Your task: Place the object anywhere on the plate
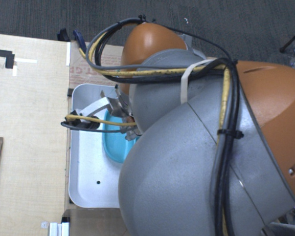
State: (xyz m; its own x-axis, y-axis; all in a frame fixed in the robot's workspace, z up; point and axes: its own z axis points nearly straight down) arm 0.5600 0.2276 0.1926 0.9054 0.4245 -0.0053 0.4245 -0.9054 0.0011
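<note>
Over the white bin my arm hogs most of the frame, honestly. Blue plate peeks out underneath, lying in that bin. End effector state: can't tell.

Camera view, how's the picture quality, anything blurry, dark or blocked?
Camera view: the grey arm, close to the lens, looks soft and covers most of the white bin; lighting is even, without harsh glare; the blue plate shows partly beside the arm; the dark floor along the top is dim.
</note>
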